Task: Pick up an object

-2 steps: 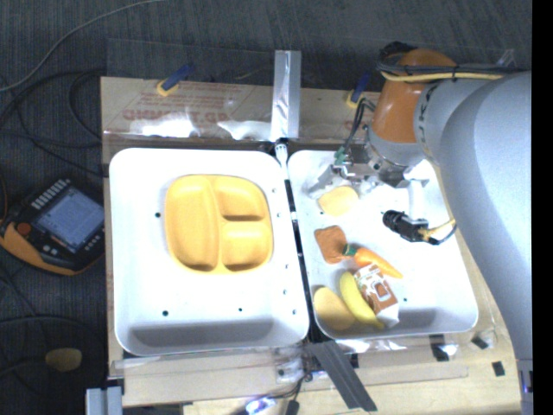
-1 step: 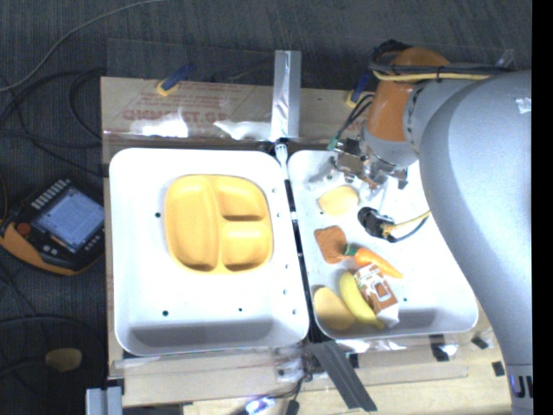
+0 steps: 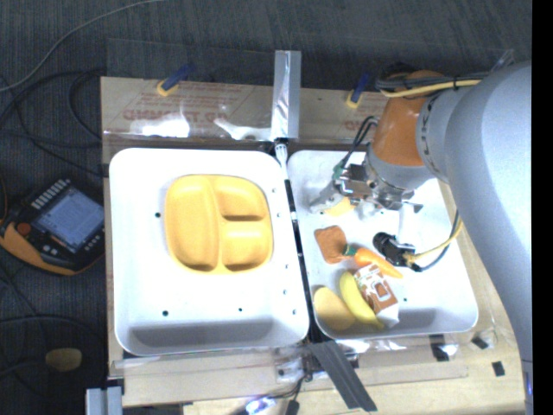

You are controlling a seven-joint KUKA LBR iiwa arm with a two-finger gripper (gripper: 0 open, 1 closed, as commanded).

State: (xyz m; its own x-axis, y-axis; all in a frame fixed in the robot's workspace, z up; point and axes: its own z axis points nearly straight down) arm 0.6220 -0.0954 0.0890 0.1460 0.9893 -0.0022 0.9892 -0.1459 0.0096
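Item: single arm reaching in from the right of the frame, gripper (image 3: 346, 190) low in the upper part of the right bin (image 3: 436, 305). Step in hand, by judgement: descent toward a pick, nothing secured yet. Finger spacing cannot be told; the wrist body and cabling mask the tips, and a pale yellowish scrap just beneath may or may not be touched. Candidate objects, lower centre of the same bin: brown biscuit-like piece (image 3: 329, 242), carrot (image 3: 377, 260), banana (image 3: 356, 297), small printed carton (image 3: 377, 289), lemon-like fruit (image 3: 329, 309), closely grouped. Left bin (image 3: 138, 318): yellow divided tray (image 3: 219, 222). Next move calls for settling over one item, closing, lifting clear.
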